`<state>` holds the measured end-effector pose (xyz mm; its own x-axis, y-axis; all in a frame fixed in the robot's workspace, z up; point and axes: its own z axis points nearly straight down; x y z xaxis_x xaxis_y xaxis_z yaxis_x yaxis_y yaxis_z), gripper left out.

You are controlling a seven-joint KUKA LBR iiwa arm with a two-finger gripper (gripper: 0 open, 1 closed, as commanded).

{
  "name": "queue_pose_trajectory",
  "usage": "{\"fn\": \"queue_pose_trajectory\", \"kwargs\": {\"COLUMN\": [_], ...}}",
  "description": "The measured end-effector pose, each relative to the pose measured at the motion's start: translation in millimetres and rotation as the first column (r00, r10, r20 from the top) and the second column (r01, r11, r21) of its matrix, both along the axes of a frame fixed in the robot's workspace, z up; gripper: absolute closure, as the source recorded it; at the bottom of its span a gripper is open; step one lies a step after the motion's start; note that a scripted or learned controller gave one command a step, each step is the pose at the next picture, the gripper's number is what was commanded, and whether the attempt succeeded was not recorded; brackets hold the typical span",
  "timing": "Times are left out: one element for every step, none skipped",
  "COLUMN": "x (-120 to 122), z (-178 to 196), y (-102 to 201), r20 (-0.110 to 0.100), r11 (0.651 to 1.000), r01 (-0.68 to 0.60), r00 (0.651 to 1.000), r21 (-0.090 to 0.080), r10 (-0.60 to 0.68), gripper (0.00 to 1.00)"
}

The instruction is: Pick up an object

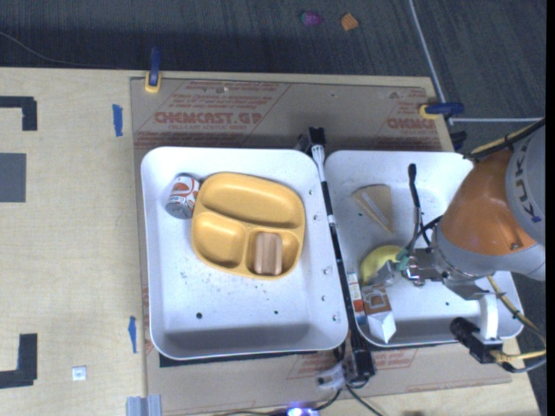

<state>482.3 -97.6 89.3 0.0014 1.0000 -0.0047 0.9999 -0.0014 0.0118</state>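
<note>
Two white bins side by side on bench, brown board beneath. Left bin (173, 319): yellow divided tray (234, 202) lying toward back, w/ small brownish block (267, 253) in its near-right compartment; crushed can (181, 195), red & silver, touching tray's back-left edge. Right bin (434, 167): arm (490, 219) reaching in from right, orange band above wrist, wrist low over bin's middle. Gripper (406, 267) right beside a yellow-green rounded obj, poss. a fruit (378, 261), at bin's left-centre; appeared touching or nearly so, but contact unclear at this res. Fingers too small & dark against wrist hardware, so whether apart or closed couldn't be told; nothing seen clamped. Small carton (379, 315), white w/ red print, lying tilted in near-left corner of right bin, just in front of fruit. Pale translucent wedge-shaped piece (378, 204) toward back of right bin, well apart from gripper. Blue clamps at board's back corners; two small bits, purple & orange, on dark floor beyond bench.
</note>
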Motion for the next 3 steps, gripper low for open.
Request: {"fn": "queue_pose_trajectory", "kwargs": {"x": [0.0, 0.0, 0.0], "z": [-0.2, 0.0, -0.2], "y": [1.3, 0.2, 1.7], "r20": [0.001, 0.0, 0.0], "r11": [1.0, 1.0, 1.0], "r01": [0.002, 0.0, 0.002], "r00": [1.0, 1.0, 1.0], "r21": [-0.002, 0.0, -0.002], "r10": [-0.002, 0.0, -0.002], "gripper": [0.0, 0.0, 0.0]}}
